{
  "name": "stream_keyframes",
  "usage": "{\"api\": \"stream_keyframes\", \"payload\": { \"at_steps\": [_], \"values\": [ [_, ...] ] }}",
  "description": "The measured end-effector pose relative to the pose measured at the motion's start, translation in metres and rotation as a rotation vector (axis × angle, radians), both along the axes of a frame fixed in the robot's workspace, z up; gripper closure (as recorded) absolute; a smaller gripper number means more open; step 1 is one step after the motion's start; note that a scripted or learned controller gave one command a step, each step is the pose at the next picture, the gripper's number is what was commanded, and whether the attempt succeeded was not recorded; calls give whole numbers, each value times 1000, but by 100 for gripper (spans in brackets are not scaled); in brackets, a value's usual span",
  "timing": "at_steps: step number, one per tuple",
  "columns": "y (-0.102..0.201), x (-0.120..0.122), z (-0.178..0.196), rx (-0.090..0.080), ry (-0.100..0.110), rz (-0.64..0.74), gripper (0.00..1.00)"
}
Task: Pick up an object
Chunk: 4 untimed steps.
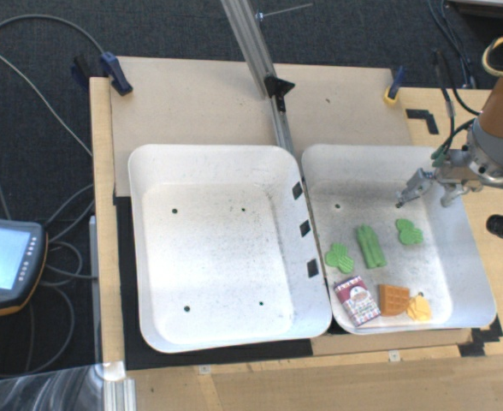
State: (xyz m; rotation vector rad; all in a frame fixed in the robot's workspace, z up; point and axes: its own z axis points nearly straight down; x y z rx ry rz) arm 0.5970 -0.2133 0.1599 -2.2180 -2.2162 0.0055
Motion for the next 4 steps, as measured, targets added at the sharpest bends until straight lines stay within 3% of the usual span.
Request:
{"api": "stream_keyframes", "payload": {
  "at_steps": [2, 3, 4],
  "values": [
    [3, 5, -69, 0, -2, 2, 0],
    [3, 6, -55, -1, -8, 3, 100],
    [2, 17, 4, -5, -15, 3, 100]
  ]
}}
